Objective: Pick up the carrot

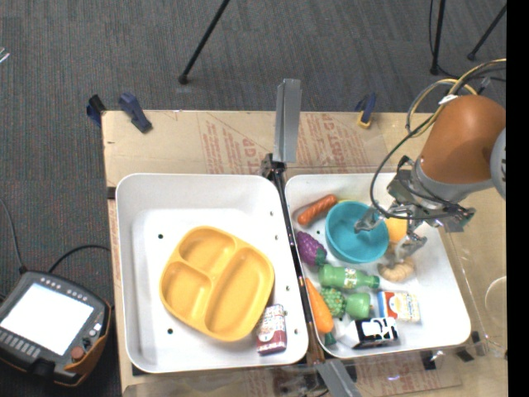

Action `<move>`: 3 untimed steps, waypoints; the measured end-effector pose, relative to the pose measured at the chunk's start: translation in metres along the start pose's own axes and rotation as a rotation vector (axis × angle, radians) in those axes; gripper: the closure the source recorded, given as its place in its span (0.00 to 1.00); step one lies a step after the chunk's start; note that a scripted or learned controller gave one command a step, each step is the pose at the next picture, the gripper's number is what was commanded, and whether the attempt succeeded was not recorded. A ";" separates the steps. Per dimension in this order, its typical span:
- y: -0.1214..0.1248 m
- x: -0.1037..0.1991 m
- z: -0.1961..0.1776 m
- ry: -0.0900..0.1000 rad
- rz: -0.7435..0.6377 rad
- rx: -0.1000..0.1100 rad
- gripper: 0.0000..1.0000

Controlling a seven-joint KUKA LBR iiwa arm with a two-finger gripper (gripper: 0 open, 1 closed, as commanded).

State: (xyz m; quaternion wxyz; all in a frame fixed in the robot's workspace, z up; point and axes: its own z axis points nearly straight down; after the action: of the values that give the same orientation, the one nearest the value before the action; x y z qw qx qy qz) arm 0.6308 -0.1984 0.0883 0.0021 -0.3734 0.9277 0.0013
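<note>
Two white bins sit side by side on the counter (207,139). Nearest the camera, the carrot (319,305) lies along the right bin's (450,304) left wall, long axis running front to back. Farther back, the hand (395,230) hangs over the blue bowl's (351,236) right rim, up and right of the carrot; whether its fingers are apart cannot be told.

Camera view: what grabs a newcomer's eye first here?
The yellow divided plate in the left bin, with a small can at its lower right edge. Then the right bin, crowded with toy food: a teal bowl, a carrot along the left wall, a green bottle. The gripper hangs over the bowl's right side.
</note>
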 end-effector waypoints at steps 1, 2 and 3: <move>0.001 -0.002 -0.011 -0.001 -0.001 -0.004 1.00; 0.015 0.034 -0.164 -0.005 0.004 0.016 1.00; 0.075 0.095 -0.166 0.002 -0.033 0.001 1.00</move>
State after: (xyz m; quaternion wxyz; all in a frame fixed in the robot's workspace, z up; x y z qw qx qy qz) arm 0.5097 -0.2111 0.2536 0.0012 -0.3886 0.9214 0.0005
